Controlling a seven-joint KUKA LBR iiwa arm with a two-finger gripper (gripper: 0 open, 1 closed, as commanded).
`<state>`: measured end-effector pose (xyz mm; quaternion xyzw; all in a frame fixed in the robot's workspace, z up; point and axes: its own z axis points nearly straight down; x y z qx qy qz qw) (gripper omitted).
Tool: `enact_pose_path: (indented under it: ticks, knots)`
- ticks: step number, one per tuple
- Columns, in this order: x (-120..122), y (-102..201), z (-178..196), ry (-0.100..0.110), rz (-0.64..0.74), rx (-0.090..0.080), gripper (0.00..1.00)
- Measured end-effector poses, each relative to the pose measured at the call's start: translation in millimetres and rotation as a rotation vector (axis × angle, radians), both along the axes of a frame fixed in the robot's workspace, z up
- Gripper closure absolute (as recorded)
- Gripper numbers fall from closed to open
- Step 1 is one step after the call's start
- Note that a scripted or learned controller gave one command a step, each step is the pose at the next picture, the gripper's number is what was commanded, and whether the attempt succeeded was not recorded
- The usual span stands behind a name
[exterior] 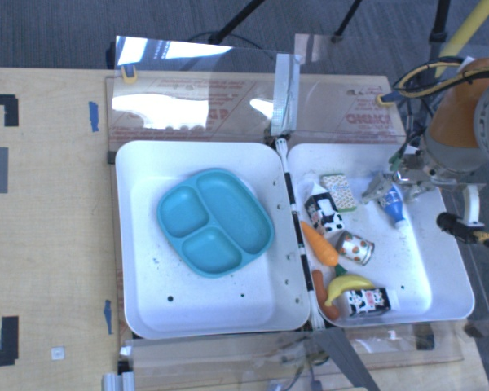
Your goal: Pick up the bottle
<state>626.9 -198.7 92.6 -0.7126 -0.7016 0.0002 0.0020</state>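
Bottle: small, blue, lying tilted in the right bin, upper right area, near the back wall. It's well apart from the clutter along the bin's left side.

My gripper sits right over the bottle's upper end. Fingers look spread, one tip to each side of the bottle top, not clamped. The bottle looks to be resting on the bin floor, so I don't call it held.

Step as I read it: grasp approach, at or just above the pick point, pre-close.

Next move needs: close squarely across the bottle body, then lift straight up. The bottle lies at a slant, so finger axis should cross its narrow width, else it rolls or squirts out. Grip is near one end; I'd expect it to pivot on lift.

Neighbours: checkered packet to the left, near but not touching. Cow-print carton, carrot, can, banana further down-left, clear of the lift path. Left bin holds a blue divided plate, irrelevant here.
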Motion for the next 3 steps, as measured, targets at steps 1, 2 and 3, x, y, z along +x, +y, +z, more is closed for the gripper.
enact_pose_path:
  ticks: [1, 2, 3]
  knots:
    - [0, 0, 0, 0.000, 0.000, 0.000, 0.00]
    - [1, 0, 10, -0.002, 0.001, -0.001, 1.00]
    - [-1, 65, 100, -0.002, -0.257, -0.004, 1.00]
